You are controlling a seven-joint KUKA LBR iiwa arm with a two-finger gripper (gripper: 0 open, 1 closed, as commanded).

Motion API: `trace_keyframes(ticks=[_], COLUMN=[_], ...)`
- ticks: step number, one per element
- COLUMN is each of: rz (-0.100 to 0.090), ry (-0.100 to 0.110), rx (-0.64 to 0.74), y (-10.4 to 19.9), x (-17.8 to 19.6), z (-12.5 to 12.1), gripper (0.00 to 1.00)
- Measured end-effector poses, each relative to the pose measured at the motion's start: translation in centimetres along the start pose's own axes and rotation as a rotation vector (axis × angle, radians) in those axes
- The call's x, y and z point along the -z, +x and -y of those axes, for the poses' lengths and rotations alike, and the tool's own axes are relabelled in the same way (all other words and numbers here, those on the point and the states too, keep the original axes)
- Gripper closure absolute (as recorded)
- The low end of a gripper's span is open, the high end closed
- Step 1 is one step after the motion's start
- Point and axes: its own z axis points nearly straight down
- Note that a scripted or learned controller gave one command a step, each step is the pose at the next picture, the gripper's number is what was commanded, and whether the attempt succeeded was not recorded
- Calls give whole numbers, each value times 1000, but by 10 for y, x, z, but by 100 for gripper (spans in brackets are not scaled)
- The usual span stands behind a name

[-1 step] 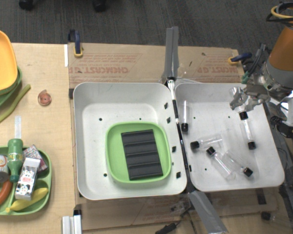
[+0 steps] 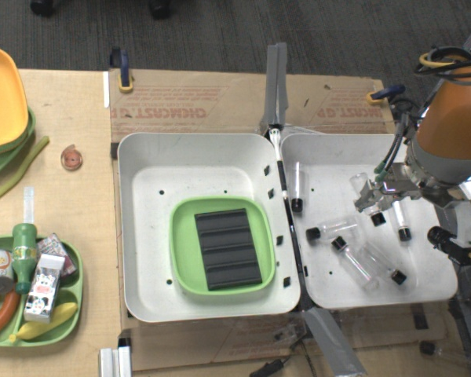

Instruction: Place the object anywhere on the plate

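The objects are clear plastic vials w/ black caps, scattered on the floor of the right bin [image 2: 424, 293]. One vial [image 2: 296, 185] lies lengthwise near the left wall, cap toward the cam. Another [image 2: 328, 231] lies near mid-floor, a third [image 2: 356, 261] angles just below it, a fourth [image 2: 383, 267] points to the front right corner, and a fifth [image 2: 403, 220] lies close to my gripper [image 2: 374, 197]. All look see-through, no readable labels on them. My gripper sits low over the right bin's upper middle, near the vials; can't tell how it's set or whether it has anything. The plate [image 2: 185, 234] is green, square-ish w/ rounded corners, in the left bin [image 2: 141, 171], w/ a dark ribbed block [image 2: 228, 248] lying on it. Cardboard [image 2: 180, 100] behind the bins bears red print, mirrored/upside down, reads approx. "CHEMCMZT". Left of the bins: a green tray [image 2: 67, 320] of toy food and a yellow dish [image 2: 4, 93].
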Motion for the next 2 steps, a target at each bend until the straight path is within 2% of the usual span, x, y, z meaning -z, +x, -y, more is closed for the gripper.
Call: trace_keyframes(ticks=[1,2], rz=[0,2], ry=[0,-3], rx=[0,134], y=[0,-30], x=[0,95], z=[0,37], gripper=[0,0])
